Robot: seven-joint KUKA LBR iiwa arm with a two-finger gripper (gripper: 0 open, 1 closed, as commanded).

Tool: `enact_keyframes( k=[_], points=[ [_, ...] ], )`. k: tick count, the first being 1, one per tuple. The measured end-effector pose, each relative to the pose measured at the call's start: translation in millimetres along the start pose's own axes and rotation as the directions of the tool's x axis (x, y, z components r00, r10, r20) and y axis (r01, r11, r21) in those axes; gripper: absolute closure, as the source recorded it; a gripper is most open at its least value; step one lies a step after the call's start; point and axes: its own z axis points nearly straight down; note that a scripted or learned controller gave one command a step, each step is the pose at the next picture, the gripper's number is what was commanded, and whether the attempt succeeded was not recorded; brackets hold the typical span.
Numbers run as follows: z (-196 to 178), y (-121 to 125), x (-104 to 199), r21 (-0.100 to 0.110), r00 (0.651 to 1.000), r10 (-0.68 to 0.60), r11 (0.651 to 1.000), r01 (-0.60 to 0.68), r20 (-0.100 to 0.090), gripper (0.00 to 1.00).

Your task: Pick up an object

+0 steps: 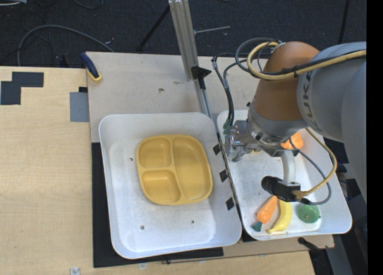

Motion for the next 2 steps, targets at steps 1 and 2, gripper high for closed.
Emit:
enact_keyframes(
  k=[1, 2],
  points=[
    [-14.3, -8.9, 50.1, 0.0, 1.0, 0.001, 1.0, -0.001, 0.0, 1.0],
    [-5.7, -13.8, 100.1, 0.003, 1.0, 0.001, 1.0, -0.001, 0.001, 1.0]
  ],
)
